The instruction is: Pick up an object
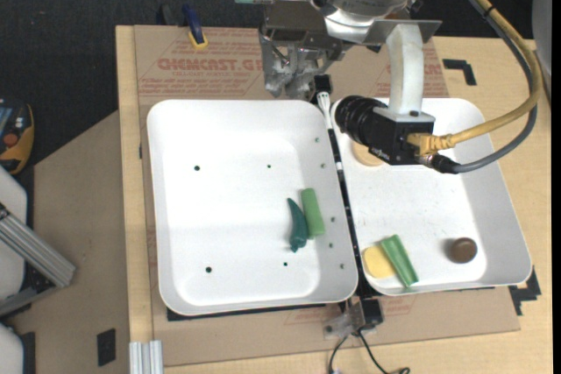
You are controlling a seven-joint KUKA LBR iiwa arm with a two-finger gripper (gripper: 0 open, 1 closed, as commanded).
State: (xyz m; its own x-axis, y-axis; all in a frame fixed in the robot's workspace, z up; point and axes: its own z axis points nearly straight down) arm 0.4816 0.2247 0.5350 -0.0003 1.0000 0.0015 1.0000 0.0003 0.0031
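Cardboard covers the bench [88,188] under two shallow white bins. Over the far rim of the left bin [175,188] hangs the gripper [294,74]; whether its jaws are spread or pressed together I cannot tell. Well apart from the jaws, toward the near side of that bin, lie a green block [311,212] and a teal piece [299,228], touching. Farther off, in the right bin [500,197], sit a yellow piece [378,262], a green stick [400,260] and a brown ball [461,250].

Colours in two white bins [175,188]

Green block [311,211] beside teal piece [299,228]; pale yellow lump [377,261], green stick [400,259], brown ball [461,250].
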